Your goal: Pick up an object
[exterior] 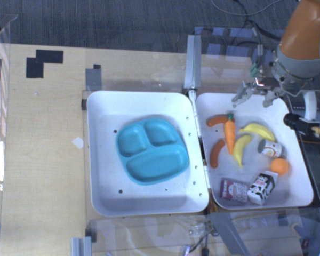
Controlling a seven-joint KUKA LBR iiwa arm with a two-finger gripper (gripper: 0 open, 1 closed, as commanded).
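Right now we see the small toy foods lying loose in the right-hand shallow white bin [304, 193]. An orange plastic carrot with a green top [230, 133] lies near the middle, its top touching a short brown sausage [218, 120] that lies toward the far wall. A second brown sausage [217, 152] lies just beside the carrot's tip, nearer the divider. Two yellow plastic bananas [250, 138] lie touching each other to the right of the carrot. Beyond them we find a small grey-and-white can [269, 149] and, just beside it, a round orange fruit [279, 166]. Toward the near wall, a black-and-white milk carton [261, 188] leans against a dark red flat pouch [233, 190].

Above the far right corner of that bin hangs the hand [254, 95], its two metal fingers spread apart with nothing between them, well apart from the carrot below. It hangs from the grey arm with its orange band [305, 28].

In the left-hand white bin [104, 196] we see a blue plastic plate with three compartments [151, 150]. Both bins sit on the pale wooden table [42, 159].
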